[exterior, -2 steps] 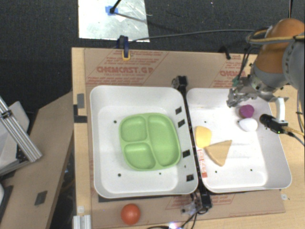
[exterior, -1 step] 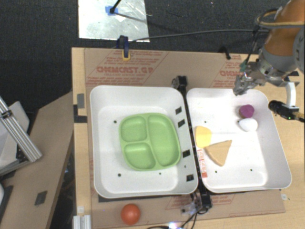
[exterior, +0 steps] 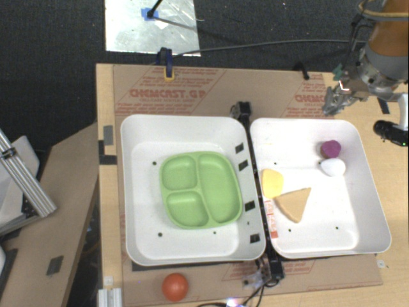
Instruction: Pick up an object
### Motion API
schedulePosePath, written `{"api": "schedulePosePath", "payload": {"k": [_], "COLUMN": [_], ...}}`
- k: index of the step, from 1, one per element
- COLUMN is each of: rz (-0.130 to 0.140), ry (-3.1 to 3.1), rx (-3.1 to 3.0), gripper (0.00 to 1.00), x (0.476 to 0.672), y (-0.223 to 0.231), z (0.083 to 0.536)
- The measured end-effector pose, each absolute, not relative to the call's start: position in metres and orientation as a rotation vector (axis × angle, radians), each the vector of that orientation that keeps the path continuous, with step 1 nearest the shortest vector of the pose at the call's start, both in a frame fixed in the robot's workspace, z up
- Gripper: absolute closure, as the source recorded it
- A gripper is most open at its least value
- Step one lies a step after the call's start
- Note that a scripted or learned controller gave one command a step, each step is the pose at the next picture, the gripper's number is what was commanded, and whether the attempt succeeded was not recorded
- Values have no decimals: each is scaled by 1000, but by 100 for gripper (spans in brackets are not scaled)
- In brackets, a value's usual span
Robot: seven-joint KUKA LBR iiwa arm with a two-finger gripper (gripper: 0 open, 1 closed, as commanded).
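The right bin [exterior: 358,190] holds a purple ball [exterior: 330,148], a white egg-shaped piece [exterior: 332,167], a yellow piece [exterior: 272,183] and a tan wedge [exterior: 294,203]. My gripper [exterior: 335,100] hangs at the upper right, above the bench just beyond the right bin's far rim, up and a little right of the purple ball. It is small and dark against the board. Nothing shows between its fingers.
A green divided tray [exterior: 200,189] lies in the left bin [exterior: 137,171]. An orange ball [exterior: 175,286] rests on the bench in front of the left bin. A blue clamp [exterior: 167,62] sits at the board's far edge. A metal rail [exterior: 22,178] stands at the left.
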State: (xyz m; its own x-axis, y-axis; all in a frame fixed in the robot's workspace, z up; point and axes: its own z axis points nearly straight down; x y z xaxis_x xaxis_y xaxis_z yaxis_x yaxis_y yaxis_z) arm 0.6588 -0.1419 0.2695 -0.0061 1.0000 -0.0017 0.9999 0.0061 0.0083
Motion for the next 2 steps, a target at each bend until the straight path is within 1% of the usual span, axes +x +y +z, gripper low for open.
{"api": "schedulePosePath", "payload": {"k": [1,2], "rz": [4,2], "ry": [2230,2233], "rx": [2211,2212], "gripper": [100,100], "x": [653,640], "y": [-96,-40], "z": [269,253]}}
